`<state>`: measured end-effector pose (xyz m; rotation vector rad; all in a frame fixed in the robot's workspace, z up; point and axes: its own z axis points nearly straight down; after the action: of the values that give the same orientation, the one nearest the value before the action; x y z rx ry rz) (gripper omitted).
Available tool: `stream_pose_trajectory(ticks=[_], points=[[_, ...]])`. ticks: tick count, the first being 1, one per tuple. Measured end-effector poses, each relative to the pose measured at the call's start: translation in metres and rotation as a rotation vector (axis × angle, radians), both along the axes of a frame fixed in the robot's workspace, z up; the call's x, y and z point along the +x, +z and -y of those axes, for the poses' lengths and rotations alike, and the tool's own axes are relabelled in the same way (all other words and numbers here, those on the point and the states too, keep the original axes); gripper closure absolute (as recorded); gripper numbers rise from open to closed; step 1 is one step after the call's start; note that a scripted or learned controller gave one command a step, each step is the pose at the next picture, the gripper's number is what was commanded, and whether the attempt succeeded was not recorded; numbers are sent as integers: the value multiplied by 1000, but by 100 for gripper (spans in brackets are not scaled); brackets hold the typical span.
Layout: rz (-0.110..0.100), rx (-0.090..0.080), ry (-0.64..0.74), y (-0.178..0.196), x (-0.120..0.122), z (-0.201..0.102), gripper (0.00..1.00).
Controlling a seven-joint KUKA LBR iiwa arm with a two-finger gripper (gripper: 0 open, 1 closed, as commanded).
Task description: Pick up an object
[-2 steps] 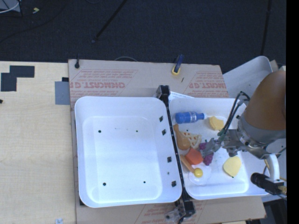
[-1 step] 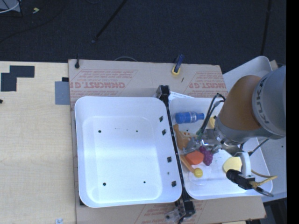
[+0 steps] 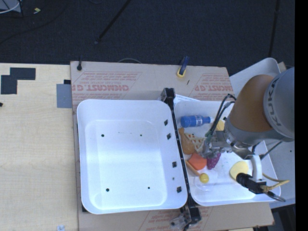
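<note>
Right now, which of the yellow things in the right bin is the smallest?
The little yellow ball, just below the orange block; the other yellow piece, further right, is clearly bigger.

Red print "CHEMCAST. GP" noted twice on the cardboard sheet (image 3: pixel 144 81), upper centre of frame, reading upside down. Partial letters "KUK" noted on the grey arm (image 3: pixel 284 105), right edge. Red print at lower centre illegible.

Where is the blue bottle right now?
The blue bottle lies on its side near the back of the right bin, just above the orange block and left of the arm.
</note>
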<state>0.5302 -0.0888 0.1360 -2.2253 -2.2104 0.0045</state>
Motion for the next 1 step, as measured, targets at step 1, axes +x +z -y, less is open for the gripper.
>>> stream_pose_trajectory(ticks=[1], points=[[4,-2,3,14,9,7,100]])
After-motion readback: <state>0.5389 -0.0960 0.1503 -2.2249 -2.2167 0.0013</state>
